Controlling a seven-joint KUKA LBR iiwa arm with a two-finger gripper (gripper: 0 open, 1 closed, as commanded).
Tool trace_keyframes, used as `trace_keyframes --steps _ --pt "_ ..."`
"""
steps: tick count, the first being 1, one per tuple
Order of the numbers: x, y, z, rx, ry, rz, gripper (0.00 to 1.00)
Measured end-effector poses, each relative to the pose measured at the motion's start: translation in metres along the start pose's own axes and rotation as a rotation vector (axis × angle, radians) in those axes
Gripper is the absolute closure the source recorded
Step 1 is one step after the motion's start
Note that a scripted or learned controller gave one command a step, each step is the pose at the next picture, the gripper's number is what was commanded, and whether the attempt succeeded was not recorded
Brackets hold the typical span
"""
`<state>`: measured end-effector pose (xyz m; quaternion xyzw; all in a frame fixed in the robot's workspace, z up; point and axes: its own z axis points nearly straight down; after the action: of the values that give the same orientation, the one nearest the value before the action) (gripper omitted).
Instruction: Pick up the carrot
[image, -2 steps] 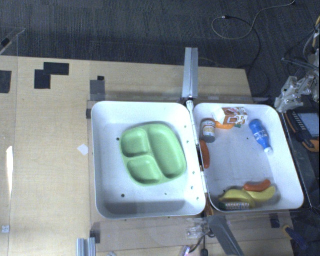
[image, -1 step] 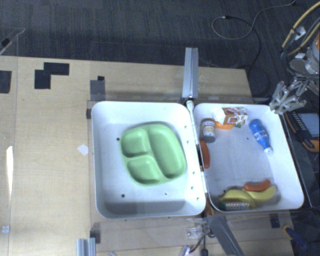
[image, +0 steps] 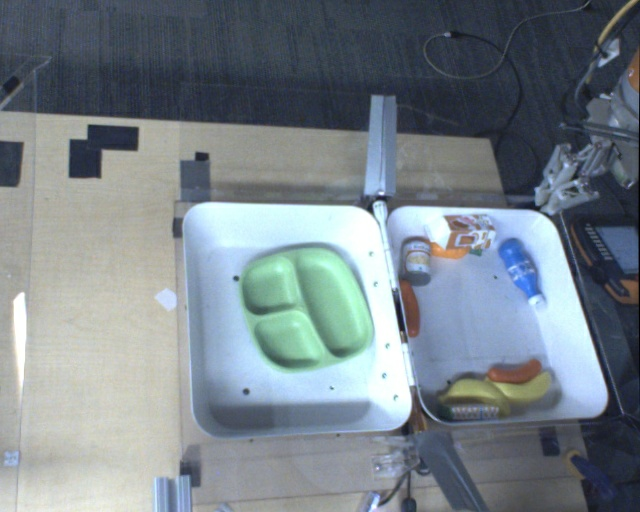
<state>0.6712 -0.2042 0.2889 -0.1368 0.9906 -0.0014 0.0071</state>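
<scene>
1. The gripper (image: 566, 182) hangs off the grey arm at the view's upper right. It is outside the right bin (image: 575, 330), just past that bin's far right corner and over the dark floor.
2. At this slant and size the hand is a pale, tangled shape. I cannot tell whether it is spread or pressed together.
3. Nothing shows in its grasp, and it touches none of the objects in the bins.
4. The carrot (image: 409, 308) lies well apart from the hand, far to the view's left of it and lower in the picture. It is stretched along the right bin's left wall, just beside the seam between the two bins.
5. A small can (image: 416, 259) stands just above the carrot's upper end, closer to the hand but still well away from it.
6. A printed packet (image: 470, 233) and a blue bottle (image: 520, 268) are the things nearest the hand. The bottle sits below and slightly left of it, inside the bin.
7. A banana (image: 497, 391) with a reddish sausage-like piece (image: 514, 372) on top rests at the bin's near edge, well below the hand.
8. A green divided plate (image: 305, 305) sits in the left bin (image: 205, 330), farthest from the hand.
</scene>
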Motion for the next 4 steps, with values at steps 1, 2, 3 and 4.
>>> trace_keyframes --steps 1,2,3,4 --pt "0.000 0.000 0.009 0.002 0.003 0.739 1.00" --pt "-0.003 0.000 -0.005 0.004 -0.009 0.733 1.00" --pt "-0.005 0.001 -0.019 0.007 -0.021 0.728 1.00" --pt "-0.008 0.001 -0.034 0.009 -0.034 0.723 1.00"
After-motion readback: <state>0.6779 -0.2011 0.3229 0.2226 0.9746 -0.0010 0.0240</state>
